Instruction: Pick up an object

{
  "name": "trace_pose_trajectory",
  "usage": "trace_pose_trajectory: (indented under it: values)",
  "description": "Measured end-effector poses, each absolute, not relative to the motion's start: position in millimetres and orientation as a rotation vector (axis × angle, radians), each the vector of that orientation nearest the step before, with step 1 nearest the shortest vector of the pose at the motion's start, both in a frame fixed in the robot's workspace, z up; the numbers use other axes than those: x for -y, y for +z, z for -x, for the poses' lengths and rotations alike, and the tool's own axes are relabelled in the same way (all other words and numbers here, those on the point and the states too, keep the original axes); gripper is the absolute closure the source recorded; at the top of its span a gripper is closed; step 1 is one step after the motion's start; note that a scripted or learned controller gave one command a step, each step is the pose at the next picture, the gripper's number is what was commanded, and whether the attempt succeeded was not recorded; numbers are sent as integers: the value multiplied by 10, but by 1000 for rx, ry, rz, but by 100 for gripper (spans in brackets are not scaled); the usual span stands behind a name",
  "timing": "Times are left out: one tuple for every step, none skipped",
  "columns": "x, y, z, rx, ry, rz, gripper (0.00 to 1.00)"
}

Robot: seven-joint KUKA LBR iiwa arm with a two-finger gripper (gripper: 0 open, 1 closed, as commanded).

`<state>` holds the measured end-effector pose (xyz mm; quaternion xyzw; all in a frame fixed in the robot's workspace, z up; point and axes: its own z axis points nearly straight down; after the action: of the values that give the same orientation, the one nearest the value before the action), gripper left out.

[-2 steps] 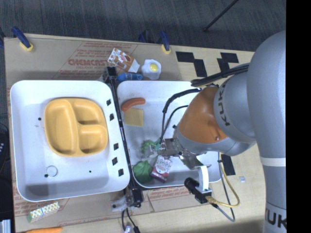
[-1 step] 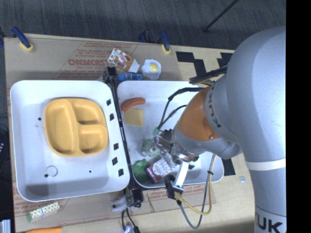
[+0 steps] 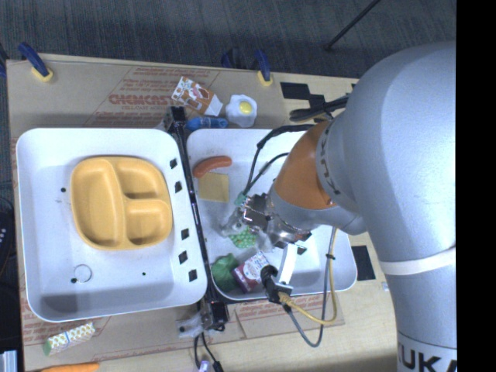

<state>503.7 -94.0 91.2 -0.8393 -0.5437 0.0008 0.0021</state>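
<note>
1. Cardboard-topped bench [image 3: 139,91] is carrying two white bins.
2. We're seeing the gripper [image 3: 248,222] hovering mid right bin [image 3: 341,273], its state we cannot tell.
3. We're judging the green object [image 3: 243,238] nearest, just below it.

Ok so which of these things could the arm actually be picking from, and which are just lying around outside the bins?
Part of the job, in the right bin:
gripper
sausage
yellow cheese slice
green peas
green leafy item
red packet

Just lying about:
yellow divided tray in the left bin
fried egg toy and small carton on the bench
</note>
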Motion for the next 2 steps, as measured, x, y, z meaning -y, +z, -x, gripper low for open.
trace_pose_trajectory:
  values:
    - [938, 1010, -5037, 1710, 4, 2626, 100]
    - [937, 1010, -5036, 1710, 4, 2626, 0]
